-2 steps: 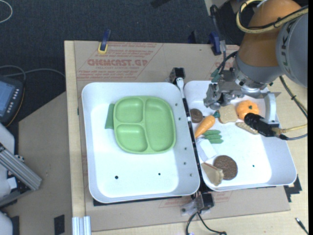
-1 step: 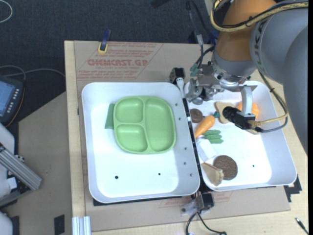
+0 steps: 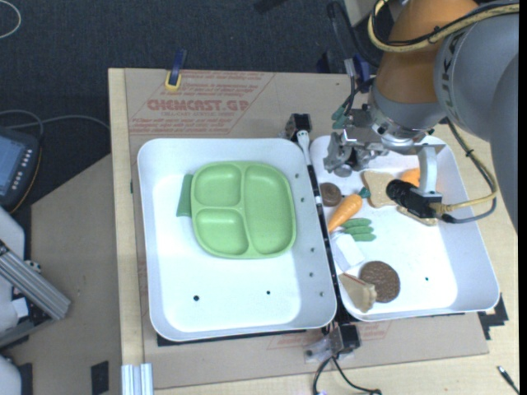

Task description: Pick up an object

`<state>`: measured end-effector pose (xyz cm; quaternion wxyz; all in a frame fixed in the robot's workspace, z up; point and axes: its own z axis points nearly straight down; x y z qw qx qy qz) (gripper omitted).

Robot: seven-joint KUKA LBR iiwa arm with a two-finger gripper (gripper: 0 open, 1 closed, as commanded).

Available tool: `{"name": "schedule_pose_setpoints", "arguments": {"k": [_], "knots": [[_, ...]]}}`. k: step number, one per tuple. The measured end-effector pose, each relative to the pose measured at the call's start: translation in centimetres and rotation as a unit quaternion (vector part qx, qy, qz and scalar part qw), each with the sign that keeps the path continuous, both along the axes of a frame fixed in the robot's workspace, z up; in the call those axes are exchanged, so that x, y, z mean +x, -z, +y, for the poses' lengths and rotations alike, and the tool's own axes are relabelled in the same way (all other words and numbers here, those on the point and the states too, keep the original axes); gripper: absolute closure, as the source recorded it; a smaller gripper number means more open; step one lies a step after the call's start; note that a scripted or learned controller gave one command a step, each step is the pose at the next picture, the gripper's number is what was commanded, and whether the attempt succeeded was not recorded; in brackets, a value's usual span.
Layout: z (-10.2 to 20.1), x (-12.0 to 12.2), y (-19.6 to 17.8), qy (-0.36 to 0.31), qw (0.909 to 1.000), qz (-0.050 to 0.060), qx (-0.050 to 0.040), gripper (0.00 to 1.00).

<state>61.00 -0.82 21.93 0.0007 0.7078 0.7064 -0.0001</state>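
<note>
Cardboard (image 3: 206, 97) under the bins reads "CHEMCAST", behind the green plate (image 3: 243, 208).

Robotics lab: industrial arm (image 3: 461, 48) over a plywood bench (image 3: 214, 97) with two white bins (image 3: 156, 220), loose cables (image 3: 346, 377), dark carpet floor (image 3: 82, 23).

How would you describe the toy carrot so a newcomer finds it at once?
Look in the right-hand shallow white bin, along its left wall beside the divider. The small orange toy carrot lies slanted there, above the green pea pod and below the small brown disc. It is tapered and bright orange.
</note>
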Motion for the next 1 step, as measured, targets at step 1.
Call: {"name": "schedule_pose_setpoints", "arguments": {"k": [1], "knots": [[0.95,-0.75,-1.57,-0.002,1.0000,-0.001,0.0004,1.00]]}}
